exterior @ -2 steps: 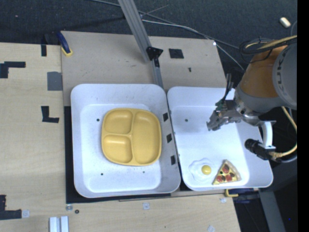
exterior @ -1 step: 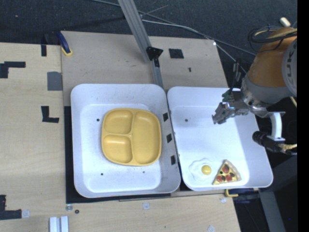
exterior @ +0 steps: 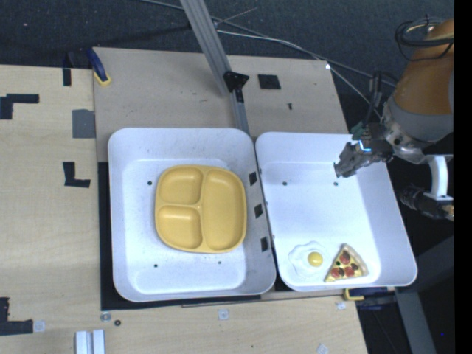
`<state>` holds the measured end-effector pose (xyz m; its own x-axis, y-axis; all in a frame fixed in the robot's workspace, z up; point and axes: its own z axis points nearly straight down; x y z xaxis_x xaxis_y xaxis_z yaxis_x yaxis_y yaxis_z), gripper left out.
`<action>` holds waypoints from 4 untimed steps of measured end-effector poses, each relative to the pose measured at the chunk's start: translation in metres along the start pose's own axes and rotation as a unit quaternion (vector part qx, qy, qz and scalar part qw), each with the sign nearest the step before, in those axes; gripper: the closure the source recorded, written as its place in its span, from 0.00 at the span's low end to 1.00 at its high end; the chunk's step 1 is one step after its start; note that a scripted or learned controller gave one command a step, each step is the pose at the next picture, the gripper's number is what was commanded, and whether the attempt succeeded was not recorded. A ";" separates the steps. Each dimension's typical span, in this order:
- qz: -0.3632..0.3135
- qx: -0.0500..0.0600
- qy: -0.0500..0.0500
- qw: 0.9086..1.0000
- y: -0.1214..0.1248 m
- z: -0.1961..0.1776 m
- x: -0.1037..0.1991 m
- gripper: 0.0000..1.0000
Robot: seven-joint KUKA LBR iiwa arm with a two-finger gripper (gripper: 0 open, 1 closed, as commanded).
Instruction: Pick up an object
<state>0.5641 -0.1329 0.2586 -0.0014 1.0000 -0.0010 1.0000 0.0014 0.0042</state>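
Observation:
A fried egg toy (exterior: 307, 257) and a pizza slice toy (exterior: 346, 263) lie side by side at the near end of the right bin (exterior: 369, 198). A yellow divided plate (exterior: 200, 208) rests in the middle of the left bin (exterior: 133, 198). My gripper (exterior: 346, 166) hangs over the far right part of the right bin, well away from the egg and the pizza slice. Nothing shows under its tip.
A grey metal pole (exterior: 210, 43) slants across the bench behind the bins. Cables (exterior: 295, 46) run over the bench at the back right. Black clips (exterior: 258, 211) sit along the seam between the bins. The arm's orange-banded body (exterior: 428, 80) stands at the right.

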 end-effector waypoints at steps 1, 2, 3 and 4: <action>-0.002 0.003 0.001 1.000 0.010 0.016 0.053 1.00; -0.003 0.003 0.001 1.000 0.017 0.011 0.106 1.00; -0.002 0.004 0.001 1.000 0.019 0.028 0.159 1.00; -0.002 0.003 0.001 1.000 0.024 0.023 0.206 1.00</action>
